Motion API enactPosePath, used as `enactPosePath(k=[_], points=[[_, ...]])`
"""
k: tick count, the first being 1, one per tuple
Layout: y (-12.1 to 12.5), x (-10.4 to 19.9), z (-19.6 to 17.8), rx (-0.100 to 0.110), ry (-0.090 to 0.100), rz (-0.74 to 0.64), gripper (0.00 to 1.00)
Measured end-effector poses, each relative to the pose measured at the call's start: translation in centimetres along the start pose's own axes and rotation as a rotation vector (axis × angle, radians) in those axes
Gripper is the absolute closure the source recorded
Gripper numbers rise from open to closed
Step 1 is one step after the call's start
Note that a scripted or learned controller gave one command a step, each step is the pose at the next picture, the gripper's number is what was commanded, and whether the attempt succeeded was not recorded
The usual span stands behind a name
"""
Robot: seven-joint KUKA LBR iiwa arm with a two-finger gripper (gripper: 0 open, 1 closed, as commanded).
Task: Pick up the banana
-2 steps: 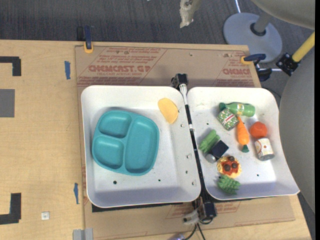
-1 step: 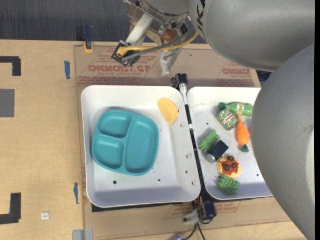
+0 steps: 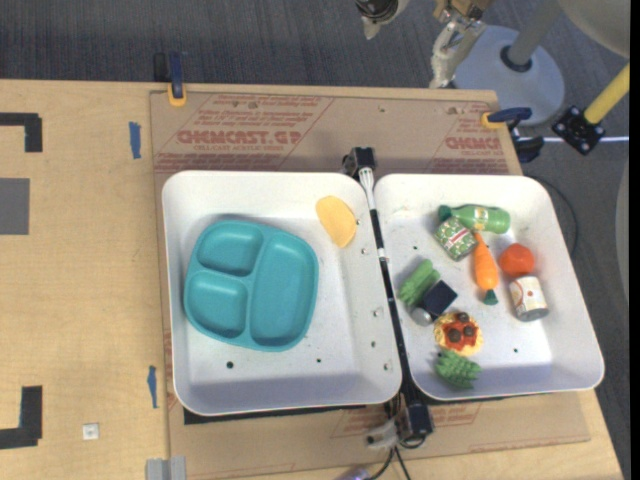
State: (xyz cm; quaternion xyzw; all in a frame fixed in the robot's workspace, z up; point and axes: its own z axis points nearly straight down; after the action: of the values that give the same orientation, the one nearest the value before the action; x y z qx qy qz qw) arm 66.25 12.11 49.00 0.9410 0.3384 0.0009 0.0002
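Two shallow white bins sit side by side on a sheet of cardboard [image 3: 300, 133] laid over the bench. The left bin [image 3: 200, 378] holds a teal plate [image 3: 250, 283] with three compartments, lying toward the bin's left and middle. Just beside the plate's upper right corner, near the wall shared with the other bin, lies a yellow piece that looks like the banana [image 3: 337, 220]; it rests flat on the bin floor and appears just apart from the plate. The right bin [image 3: 570, 348] holds the other toy food. At its upper part a green bottle [image 3: 480, 218] lies on its side, with a small green and red packet [image 3: 456, 237] against its lower left. A carrot [image 3: 485, 265] lies lengthwise below the bottle, and an orange-red round fruit [image 3: 517, 259] sits just to its right. Below that fruit a small white can [image 3: 528, 297] lies tilted. Toward the middle of this bin a green vegetable [image 3: 417, 282] touches a dark block [image 3: 437, 298]. Lower down sits a small pizza slice [image 3: 459, 334] with dark toppings, and below it a green leafy piece [image 3: 457, 369]. The gripper [image 3: 452, 50] hangs at the top of the view, above the bench's far edge and well apart from both bins; whether it is open or closed cannot be told, and nothing is seen in it.
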Motion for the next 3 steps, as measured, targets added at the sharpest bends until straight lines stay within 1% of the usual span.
enactPosePath(k=[1, 2, 3], points=[[-9.4, 5.0, -4.5, 0.001, 0.002, 0.334, 0.0], [-9.4, 5.0, -5.5, 0.0, 0.004, 0.335, 1.0], [-9.3, -5.0, 10.3, 0.005, -0.006, -0.027, 1.0]])
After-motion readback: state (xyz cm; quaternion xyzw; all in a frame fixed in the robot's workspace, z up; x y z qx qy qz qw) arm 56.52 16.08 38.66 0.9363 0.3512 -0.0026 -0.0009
